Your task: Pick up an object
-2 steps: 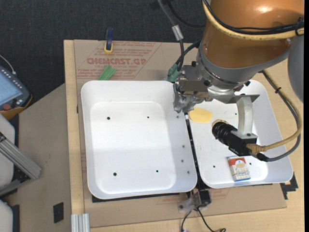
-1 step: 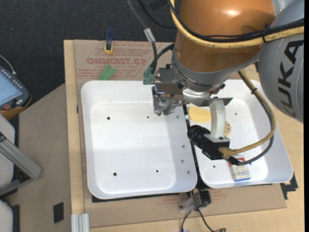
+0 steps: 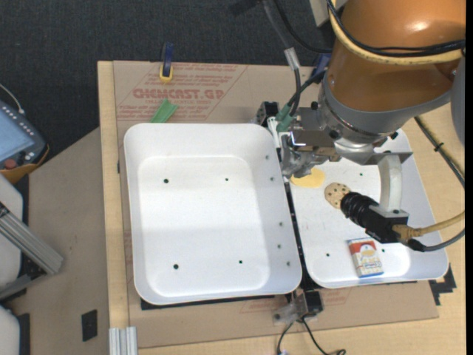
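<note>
Gripper (image 3: pixel 299 160) sits low over the flat yellow piece (image 3: pixel 313 177) at the right bin's (image 3: pixel 329 261) left edge; we can't tell how its jaws stand. Looks light, thin, probably slippery, so we'd pinch across its edges.

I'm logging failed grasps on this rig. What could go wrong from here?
1. The gripper hangs over a yellow piece that lies close to the left wall of the right bin. It may strike the wall or miss.
2. The yellow piece looks thin and flat, so it may slide rather than lift.
3. A tan disc lies just beside it and could get pushed.
</note>
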